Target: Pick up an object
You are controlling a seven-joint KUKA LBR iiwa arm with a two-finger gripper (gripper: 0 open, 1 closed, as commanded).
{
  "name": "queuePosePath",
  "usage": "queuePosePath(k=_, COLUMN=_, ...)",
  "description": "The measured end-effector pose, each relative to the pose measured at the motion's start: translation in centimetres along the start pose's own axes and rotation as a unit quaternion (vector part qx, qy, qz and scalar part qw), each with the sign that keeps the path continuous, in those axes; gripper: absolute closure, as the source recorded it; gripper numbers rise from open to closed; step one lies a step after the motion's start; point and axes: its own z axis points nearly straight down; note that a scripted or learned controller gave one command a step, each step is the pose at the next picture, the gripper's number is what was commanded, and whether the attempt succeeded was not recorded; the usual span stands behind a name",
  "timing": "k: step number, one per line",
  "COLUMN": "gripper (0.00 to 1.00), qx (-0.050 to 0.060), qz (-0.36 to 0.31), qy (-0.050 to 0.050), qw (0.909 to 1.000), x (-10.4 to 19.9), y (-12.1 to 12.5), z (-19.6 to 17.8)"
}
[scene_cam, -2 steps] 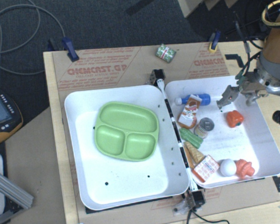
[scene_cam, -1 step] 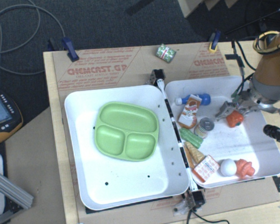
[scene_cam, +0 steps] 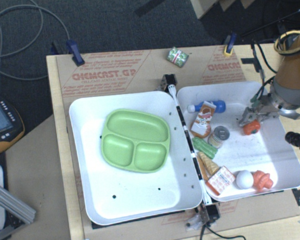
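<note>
One small orange-red object sits in the right bin, and we take it as the thing in hand, since the tool is down right over it. The tool's fingers straddle or touch its upper side, but we cannot tell from this slanted view whether they are spread or closed on it. Toward the bin's left wall from that object lie a grey round can, a red-and-white packet and a blue-capped bottle, all near one another. Nearer the front rim are a white ball and another orange toy, touching. The left bin carries a green divided plate; a small green wrapped item lies on the table behind both bins. We judge the main risk to be a glancing grasp: the object looks small and rounded, so off-centre fingers could squeeze it sideways or push it along the floor.
</note>
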Motion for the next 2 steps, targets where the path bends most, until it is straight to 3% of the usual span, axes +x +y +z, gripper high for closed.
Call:
queuePosePath(k=1, gripper=1.0, qx=0.001, qz=0.001, qy=0.0, qw=1.0, x=6.5, y=4.6, z=1.0)
queuePosePath(k=2, gripper=1.0, qx=0.02, qz=0.004, qy=-0.007, qw=0.9998, x=10.5, y=6.1, z=-0.7)
